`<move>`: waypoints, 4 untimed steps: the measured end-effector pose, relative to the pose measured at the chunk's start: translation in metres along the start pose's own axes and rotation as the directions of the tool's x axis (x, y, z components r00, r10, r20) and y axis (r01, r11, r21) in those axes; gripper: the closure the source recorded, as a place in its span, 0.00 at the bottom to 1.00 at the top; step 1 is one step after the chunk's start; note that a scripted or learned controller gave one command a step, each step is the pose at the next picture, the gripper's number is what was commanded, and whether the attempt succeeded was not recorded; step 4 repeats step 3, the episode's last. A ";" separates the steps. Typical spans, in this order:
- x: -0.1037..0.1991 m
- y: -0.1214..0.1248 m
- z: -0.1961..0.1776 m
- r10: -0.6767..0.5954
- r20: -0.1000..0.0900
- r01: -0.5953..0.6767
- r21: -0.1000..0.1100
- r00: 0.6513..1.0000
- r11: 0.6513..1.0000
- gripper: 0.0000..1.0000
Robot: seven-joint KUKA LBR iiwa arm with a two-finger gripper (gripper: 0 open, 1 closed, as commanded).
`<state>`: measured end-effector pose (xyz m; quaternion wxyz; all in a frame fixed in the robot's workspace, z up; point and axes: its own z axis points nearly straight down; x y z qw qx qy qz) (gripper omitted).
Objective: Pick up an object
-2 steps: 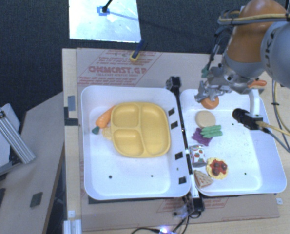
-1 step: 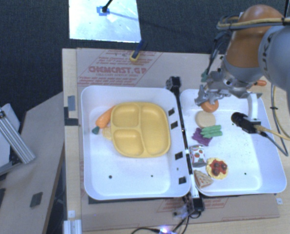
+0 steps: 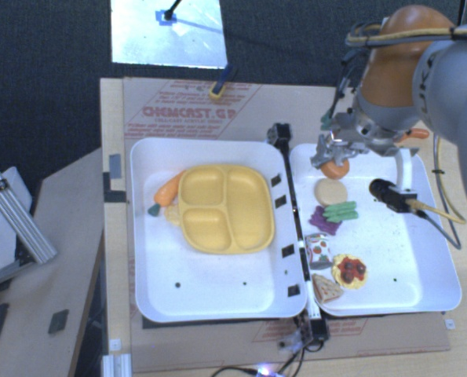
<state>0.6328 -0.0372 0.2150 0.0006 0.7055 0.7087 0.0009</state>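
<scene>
We can't tell if the jaws hold the small orange toy (image 3: 336, 166) in the right bin (image 3: 433, 281), prob light, hard plastic, slippery, so pinch across its middle imo.

Yellow tray (image 3: 221, 209), orange carrot (image 3: 167, 188), white bins (image 3: 209, 305)

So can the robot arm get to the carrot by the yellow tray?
Probably yes. The carrot lies open at the yellow tray's left edge in the left bin, nothing above it, though the gripper hangs over the right bin.
</scene>
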 end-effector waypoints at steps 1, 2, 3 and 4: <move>-0.001 0.001 0.000 0.002 0.000 -0.002 -0.001 1.000 1.000 1.00; 0.001 -0.008 -0.017 0.002 -0.001 -0.002 -0.001 1.000 1.000 1.00; -0.013 -0.001 -0.007 0.004 0.001 -0.004 0.000 1.000 1.000 1.00; -0.013 -0.001 -0.007 0.004 0.001 -0.004 0.000 1.000 1.000 1.00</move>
